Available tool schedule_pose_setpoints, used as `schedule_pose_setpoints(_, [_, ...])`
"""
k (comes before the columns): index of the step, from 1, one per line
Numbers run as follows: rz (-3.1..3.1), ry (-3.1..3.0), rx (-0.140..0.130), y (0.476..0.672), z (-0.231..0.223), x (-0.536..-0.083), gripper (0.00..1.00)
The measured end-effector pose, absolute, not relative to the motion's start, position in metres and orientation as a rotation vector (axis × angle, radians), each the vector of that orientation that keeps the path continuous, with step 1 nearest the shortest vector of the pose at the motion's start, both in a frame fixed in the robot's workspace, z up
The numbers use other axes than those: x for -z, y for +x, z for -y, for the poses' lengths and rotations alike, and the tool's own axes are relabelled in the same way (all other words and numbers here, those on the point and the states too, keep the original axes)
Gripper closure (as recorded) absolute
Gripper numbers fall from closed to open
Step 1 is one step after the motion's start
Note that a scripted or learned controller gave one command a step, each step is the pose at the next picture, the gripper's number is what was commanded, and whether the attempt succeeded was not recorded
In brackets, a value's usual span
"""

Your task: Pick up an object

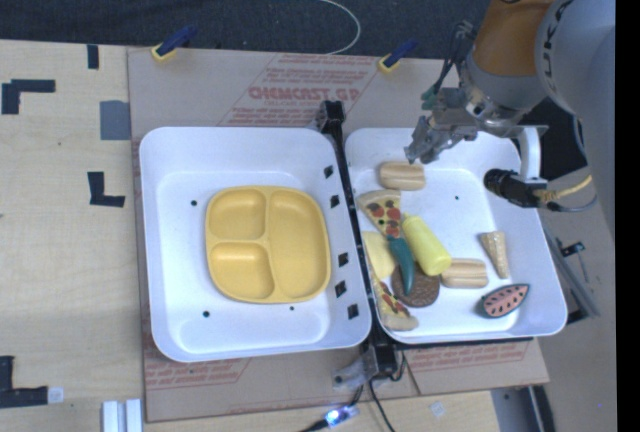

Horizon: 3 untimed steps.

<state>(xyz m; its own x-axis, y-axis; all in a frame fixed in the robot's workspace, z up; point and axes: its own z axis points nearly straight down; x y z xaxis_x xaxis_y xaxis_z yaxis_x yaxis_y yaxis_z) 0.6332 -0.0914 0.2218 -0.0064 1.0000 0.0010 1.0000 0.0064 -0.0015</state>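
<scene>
Near the right bin's (520, 325) back-left corner, end effector (420, 152) (finger state: cannot tell) hangs just above tan bread roll (401, 177); likely light, rigid, smooth plastic—grasp across its short width.

I see the arm (560, 20) reaching in from the far right, orange band uppermost, wrist angled down and left. Gripper (423, 148) hangs low, pointing downward.

A small tan bread roll (401, 177) lies flat near the far left side of the right bin (520, 320).
</scene>
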Motion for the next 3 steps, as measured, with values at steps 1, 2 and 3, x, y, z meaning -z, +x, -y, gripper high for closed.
schedule_pose_setpoints(1, [2.227,-2.214,0.0,0.635,0.037,-0.228,1.0])
schedule_pose_setpoints(2, [2.227,-2.215,0.001,0.651,-0.013,-0.235,1.0])
schedule_pose_setpoints(3, [2.223,-2.219,-0.002,0.653,-0.014,-0.234,1.0])
